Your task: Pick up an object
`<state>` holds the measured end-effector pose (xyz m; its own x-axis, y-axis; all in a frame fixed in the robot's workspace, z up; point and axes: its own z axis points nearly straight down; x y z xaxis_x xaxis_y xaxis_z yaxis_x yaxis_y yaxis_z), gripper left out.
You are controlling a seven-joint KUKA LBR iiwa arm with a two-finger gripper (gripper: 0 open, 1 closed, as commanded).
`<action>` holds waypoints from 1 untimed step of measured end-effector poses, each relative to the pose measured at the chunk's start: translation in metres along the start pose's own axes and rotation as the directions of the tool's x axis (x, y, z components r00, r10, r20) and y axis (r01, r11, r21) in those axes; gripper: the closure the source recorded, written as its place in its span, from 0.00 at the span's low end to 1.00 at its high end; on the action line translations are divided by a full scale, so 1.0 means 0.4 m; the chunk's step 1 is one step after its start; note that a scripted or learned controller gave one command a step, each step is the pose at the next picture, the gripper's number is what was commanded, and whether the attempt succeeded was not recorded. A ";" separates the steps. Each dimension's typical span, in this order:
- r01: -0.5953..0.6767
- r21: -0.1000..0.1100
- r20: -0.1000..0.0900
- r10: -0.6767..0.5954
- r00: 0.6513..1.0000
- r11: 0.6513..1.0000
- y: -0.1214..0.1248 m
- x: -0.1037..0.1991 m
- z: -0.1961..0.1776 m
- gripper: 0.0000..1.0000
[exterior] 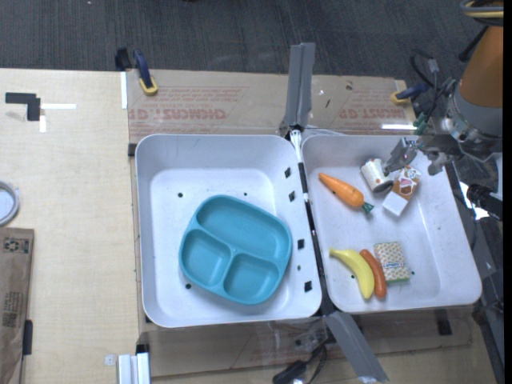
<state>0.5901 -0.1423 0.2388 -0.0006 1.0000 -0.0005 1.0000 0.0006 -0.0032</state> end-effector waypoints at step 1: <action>0.049 -0.004 0.001 -0.049 0.999 0.999 0.112 0.061 0.367 0.00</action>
<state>0.6344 -0.1180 0.0921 -0.0492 0.9988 -0.0010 0.9988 0.0492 0.0010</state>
